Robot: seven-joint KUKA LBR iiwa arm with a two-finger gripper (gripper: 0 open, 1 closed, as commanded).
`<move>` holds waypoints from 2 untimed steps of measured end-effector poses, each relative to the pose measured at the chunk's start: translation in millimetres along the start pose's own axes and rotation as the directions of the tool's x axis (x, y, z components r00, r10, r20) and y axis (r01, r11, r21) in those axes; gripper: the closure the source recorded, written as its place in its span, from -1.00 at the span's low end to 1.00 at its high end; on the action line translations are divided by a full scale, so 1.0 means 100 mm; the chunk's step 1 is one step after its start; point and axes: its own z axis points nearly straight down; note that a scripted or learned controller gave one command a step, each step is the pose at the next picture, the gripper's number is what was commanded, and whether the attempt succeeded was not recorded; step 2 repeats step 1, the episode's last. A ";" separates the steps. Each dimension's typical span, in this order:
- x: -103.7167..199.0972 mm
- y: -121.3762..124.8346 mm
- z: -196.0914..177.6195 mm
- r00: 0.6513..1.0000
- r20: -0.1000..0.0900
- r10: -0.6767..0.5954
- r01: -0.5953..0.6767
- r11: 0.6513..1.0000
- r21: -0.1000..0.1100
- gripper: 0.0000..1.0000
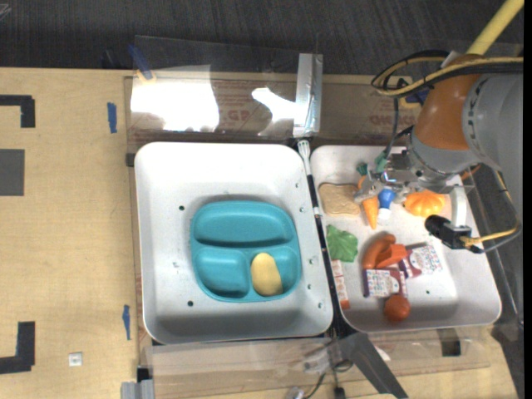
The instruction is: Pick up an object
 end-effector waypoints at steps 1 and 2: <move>0.57 0.40 -0.80 0.995 0.001 0.096 -0.096 0.995 0.028 1.00; 0.57 0.40 -0.80 0.995 0.001 0.096 -0.096 0.995 0.028 1.00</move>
